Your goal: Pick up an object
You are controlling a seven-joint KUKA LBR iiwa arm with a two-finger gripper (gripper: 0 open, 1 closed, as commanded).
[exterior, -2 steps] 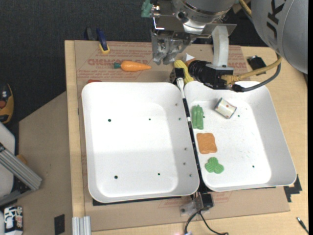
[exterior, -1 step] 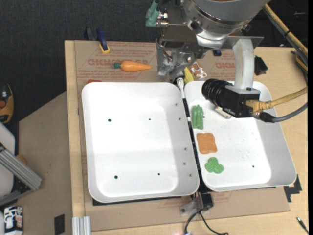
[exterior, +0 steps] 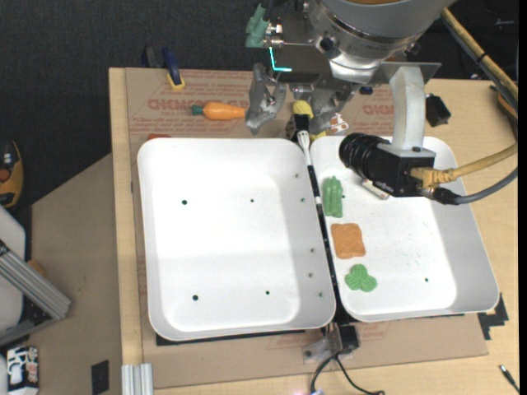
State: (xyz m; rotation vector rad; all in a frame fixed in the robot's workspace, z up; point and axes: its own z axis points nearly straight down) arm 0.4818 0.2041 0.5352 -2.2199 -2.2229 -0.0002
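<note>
My gripper (exterior: 282, 115) hangs over the back rims of the two bins, near where they meet. Its fingers stand apart, open, and I see nothing between them. In the right bin (exterior: 461, 245), along its left side, lie a long green piece (exterior: 332, 196), an orange square piece (exterior: 348, 239) and a small green leafy piece (exterior: 360, 279). A small red-and-white object (exterior: 336, 123) sits at that bin's back left corner, just right of the gripper. The left bin (exterior: 222, 245) shows a bare white floor.
An orange toy carrot (exterior: 221, 111) lies on the cardboard behind the left bin, just left of the gripper. A blue and yellow clamp (exterior: 173, 71) sits further back left. A black cylinder (exterior: 375, 161) with cables, mounted on the arm, overhangs the right bin's back.
</note>
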